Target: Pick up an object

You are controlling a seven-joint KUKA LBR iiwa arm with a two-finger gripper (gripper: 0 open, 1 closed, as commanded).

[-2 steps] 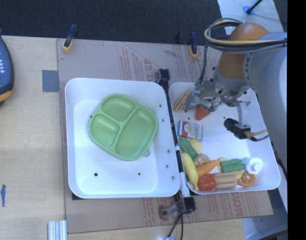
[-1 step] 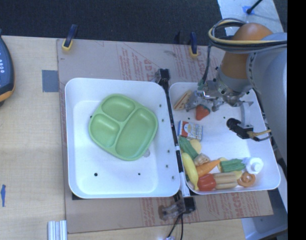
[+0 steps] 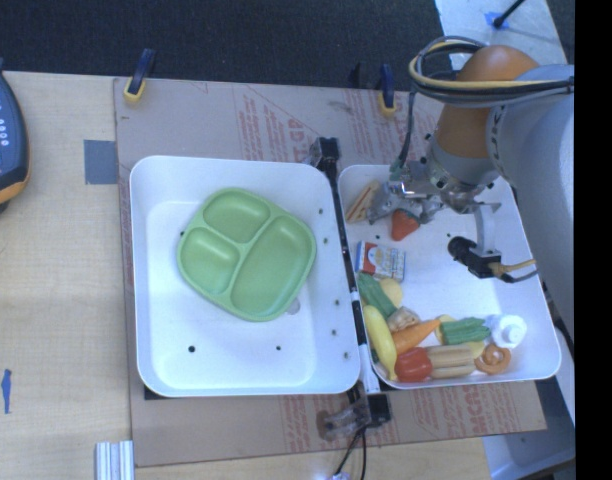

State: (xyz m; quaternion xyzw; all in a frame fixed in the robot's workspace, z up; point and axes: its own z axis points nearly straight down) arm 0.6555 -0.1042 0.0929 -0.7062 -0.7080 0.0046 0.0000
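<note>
Nearest, at the right bin's (image 3: 531, 363) six o'clock edge, toy foods lie heaped: a yellow banana (image 3: 379, 334), a carrot (image 3: 418, 333), a red tomato (image 3: 413, 365). Above them sits a small printed packet (image 3: 383, 260). In the left bin (image 3: 156, 368) rests a green divided plate (image 3: 248, 253). Farther, toward twelve o'clock, the claw (image 3: 414, 204) hangs low over a red-orange toy piece (image 3: 404, 225); whether it grips cannot be told.

Small red-orange toy veg (image 3: 404, 225) lying in right bin (image 3: 531, 268), far end, beside packet (image 3: 382, 260).
</note>
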